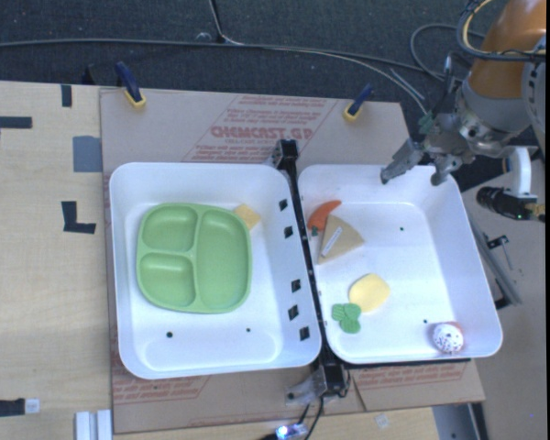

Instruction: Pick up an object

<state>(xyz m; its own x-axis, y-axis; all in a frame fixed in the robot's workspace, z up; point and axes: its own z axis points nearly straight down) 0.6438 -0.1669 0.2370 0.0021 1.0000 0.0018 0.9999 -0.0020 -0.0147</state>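
The desk (37, 273) is light wood, and a brown cardboard sheet (247, 126) lies on it beneath both bins, held at its upper edge by two yellow-tipped clamps (130, 90).

The left bin (133, 337) sits centre-left of the frame. It holds a green divided plate (194, 257) with three compartments, and a small yellow block (247, 215) touches the plate's upper-right rim.

The right bin (458, 273) sits just beside it, the two joined along a black divider (298, 255).

The arm (509, 53) enters at the upper right of the frame (grey, with an orange band). Its gripper (414, 166) hangs over the upper rim of the right bin. The two fingers (391, 170) are spread apart with nothing between them.

Objects available for picking lie in the right bin, well apart from the gripper:
- a tan wedge (339, 239) at the bin's upper left, with an orange-red curved piece (323, 212) touching its upper edge;
- a pale yellow rounded piece (369, 292) near the bin's centre;
- a green leafy piece (346, 317) just beside it, lower left;
- a small white speckled ball (447, 338) in the lower-right corner.
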